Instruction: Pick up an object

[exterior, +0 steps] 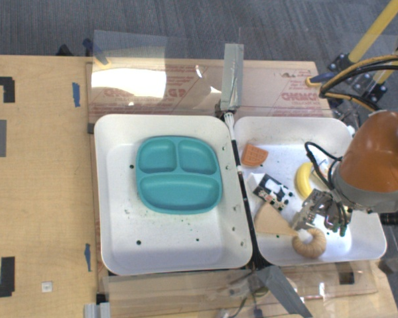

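Observation:
My gripper (311, 218) hangs low over the front of the right bin (368, 247), under the orange band of the arm (375, 154). Just below it lies a tan ring-shaped bagel (310, 243). A pale tan wedge (273, 224) lies to the gripper's left, its right end close to the gripper. A yellow banana (305, 178) sits behind the gripper, partly hidden by the arm and a black cable. A small black and white object (272, 192) and an orange waffle-like piece (255, 155) lie further back on the left.
The left bin (113, 197) holds a teal divided plate (179, 174). A raised wall (241, 191) separates the two bins. Yellow and black cables (348, 78) run behind the right bin.

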`<state>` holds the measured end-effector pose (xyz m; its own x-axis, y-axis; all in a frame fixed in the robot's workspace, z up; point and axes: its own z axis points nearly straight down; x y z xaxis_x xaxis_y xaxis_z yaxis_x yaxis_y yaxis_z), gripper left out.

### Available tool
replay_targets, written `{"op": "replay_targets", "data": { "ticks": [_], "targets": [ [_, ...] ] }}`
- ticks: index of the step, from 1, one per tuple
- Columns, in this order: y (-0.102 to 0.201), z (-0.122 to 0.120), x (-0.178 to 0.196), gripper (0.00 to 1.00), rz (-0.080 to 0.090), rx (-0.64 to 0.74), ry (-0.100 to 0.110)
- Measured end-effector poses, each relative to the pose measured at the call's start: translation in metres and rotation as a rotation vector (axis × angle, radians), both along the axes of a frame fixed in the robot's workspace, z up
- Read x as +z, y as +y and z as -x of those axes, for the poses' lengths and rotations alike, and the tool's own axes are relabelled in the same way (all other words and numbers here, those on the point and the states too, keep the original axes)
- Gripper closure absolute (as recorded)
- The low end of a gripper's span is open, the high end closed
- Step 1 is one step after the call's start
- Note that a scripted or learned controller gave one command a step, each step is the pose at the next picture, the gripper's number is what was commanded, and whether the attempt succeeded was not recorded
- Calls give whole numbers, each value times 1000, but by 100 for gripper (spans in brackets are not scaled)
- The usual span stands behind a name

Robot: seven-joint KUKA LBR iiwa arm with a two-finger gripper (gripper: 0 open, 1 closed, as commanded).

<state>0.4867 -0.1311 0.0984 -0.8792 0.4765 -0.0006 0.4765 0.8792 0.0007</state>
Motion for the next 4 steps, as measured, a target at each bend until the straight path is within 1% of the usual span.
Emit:
{"op": "replay_targets", "data": {
  "ticks": [1,2,3,4],
  "targets": [
    [31,-8,-8,100,2,-288,-9],
    [32,-29,-8,100,-2,-586,-7],
    [119,6,87,100,-2,-845,-1],
    [172,-19,131,100,0,-1275,1]
  ]
}}
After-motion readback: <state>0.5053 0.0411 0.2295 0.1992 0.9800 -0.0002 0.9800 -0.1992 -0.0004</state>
